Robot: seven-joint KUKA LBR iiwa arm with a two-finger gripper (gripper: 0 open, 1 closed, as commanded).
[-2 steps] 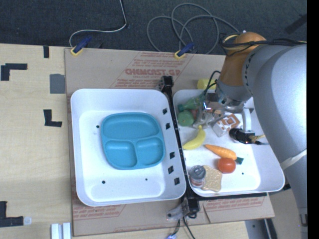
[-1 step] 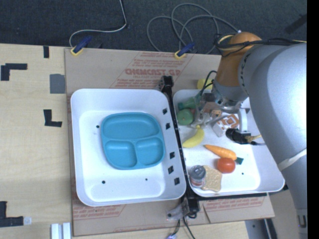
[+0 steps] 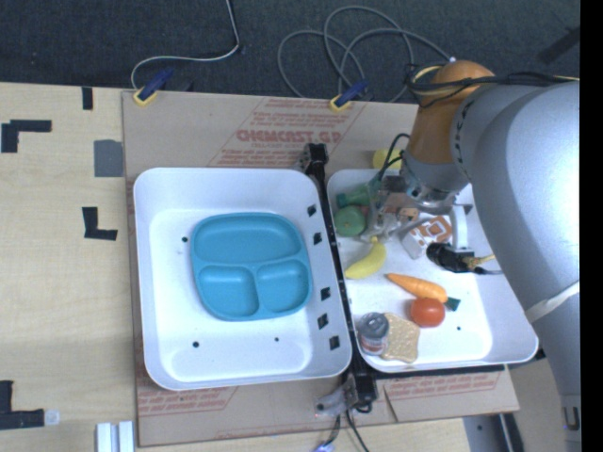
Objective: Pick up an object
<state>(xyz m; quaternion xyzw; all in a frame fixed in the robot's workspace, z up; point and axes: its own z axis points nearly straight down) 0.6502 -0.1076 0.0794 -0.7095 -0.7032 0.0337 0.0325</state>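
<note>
White right bin (image 3: 499, 342) — banana (image 3: 366, 263) lies just below the pincer (image 3: 384, 217).

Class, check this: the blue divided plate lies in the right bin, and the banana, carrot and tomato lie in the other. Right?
Not quite. The camera view shows the blue divided plate in the left bin; the banana, carrot and tomato lie in the other.

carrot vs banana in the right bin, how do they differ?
The carrot is orange, straight and tapered with a green stub end; the banana is yellow and curved. The carrot lies nearer the bin's middle, the banana close to the divider. Both are elongated toy foods lying flat in the right bin.
</note>
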